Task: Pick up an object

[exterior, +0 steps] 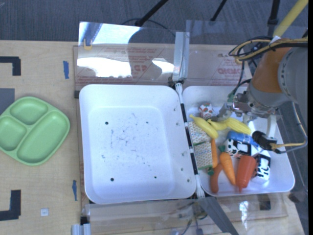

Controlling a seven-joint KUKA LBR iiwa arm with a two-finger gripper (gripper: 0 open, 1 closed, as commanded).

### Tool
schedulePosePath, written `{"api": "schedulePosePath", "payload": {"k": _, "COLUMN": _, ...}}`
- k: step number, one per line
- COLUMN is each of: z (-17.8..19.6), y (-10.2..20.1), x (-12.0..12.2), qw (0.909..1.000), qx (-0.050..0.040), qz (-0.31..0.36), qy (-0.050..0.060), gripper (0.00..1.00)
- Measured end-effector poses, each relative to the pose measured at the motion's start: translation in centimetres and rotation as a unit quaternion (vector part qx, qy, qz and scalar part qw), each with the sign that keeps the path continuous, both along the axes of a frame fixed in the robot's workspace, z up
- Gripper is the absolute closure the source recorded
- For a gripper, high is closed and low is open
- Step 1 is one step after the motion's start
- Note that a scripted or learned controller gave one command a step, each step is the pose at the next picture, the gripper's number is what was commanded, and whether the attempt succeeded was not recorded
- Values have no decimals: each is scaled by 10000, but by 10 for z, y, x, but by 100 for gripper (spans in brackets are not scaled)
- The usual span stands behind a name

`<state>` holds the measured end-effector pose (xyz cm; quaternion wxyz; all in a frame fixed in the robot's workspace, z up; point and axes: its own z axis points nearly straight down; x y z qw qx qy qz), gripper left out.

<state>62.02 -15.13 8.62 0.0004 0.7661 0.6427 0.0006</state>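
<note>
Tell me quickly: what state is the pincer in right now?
Pincer: low over the right bin, by the bananas; open or closed cannot be told.

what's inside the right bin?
The right bin holds a pile of toys: yellow bananas, orange carrots, a blue carton. The gripper hangs over its far end, hiding what lies beneath.

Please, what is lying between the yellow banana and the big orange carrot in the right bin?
In the camera view, a blue-and-white toy lies between the banana and the big carrot, which lies nearer the bin's front.
</note>
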Motion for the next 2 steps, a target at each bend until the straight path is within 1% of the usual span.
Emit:
{"api": "schedulePosePath", "payload": {"k": 1, "z": 112, "y": -7, "x": 13, "qw": 10000, "qx": -8, "qz": -13, "qy": -6, "gripper": 0}}
{"api": "schedulePosePath", "payload": {"k": 2, "z": 76, "y": -8, "x": 48, "qw": 9954, "qx": -14, "qz": 963, "qy": -12, "gripper": 0}}
